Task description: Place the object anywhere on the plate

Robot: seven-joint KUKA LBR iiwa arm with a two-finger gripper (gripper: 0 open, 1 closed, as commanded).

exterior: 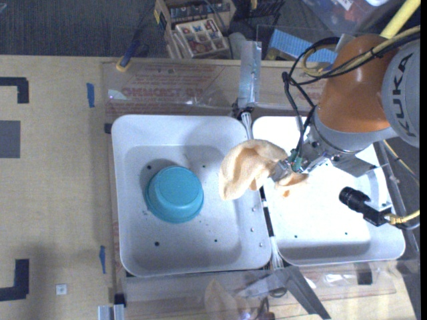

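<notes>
A limp tan, cloth-like object [245, 169] hangs in the air over the divider between the two bins, mostly above the right side of the left bin. My gripper [291, 167] reaches in from the right and is shut on the object's right end. A round blue plate [175, 193] that looks like a shallow bowl lies in the left bin [127, 139], to the left of the hanging object and apart from it. The arm's orange band [353, 85] looms over the right bin.
The right bin [333, 239] lies under the wrist, with a small orange-brown scrap [293, 184] just below the gripper. A black cylindrical part [357, 202] sticks out over the right bin. Clutter and a metal post [250, 72] stand behind the bins.
</notes>
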